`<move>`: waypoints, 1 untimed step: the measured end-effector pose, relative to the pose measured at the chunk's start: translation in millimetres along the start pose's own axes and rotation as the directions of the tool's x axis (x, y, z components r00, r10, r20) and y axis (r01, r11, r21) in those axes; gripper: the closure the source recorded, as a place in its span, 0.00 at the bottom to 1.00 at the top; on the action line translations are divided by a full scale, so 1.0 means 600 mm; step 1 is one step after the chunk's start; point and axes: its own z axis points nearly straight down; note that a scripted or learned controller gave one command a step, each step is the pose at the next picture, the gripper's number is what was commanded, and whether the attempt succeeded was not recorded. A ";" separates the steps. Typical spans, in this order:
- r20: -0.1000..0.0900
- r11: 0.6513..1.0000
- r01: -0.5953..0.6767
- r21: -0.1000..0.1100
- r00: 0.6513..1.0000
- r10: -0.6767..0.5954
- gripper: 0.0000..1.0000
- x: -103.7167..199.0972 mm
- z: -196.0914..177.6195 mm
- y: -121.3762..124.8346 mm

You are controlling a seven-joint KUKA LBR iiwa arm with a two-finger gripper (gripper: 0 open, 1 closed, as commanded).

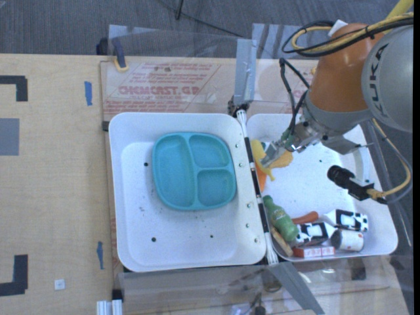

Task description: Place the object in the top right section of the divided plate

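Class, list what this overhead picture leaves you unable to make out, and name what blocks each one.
- Gripper, camera view: the wrist above covers it, so whether it grips anything is unclear.
- Yellow and orange item: partly under the gripper, kind uncertain.
- Pile at the right bin's lower edge: the black-and-white items overlap and look small.
- Arm: cut off by the right edge.

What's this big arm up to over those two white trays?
The arm's gripper is reaching down into the right bin, at a yellow and orange toy near its left wall. More toys, including a green bottle, lie along that bin's near edge. In the left bin sits a blue divided plate with nothing on it.
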 end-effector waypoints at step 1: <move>-0.005 0.975 0.223 0.003 0.975 -0.223 1.00 0.087 0.017 0.037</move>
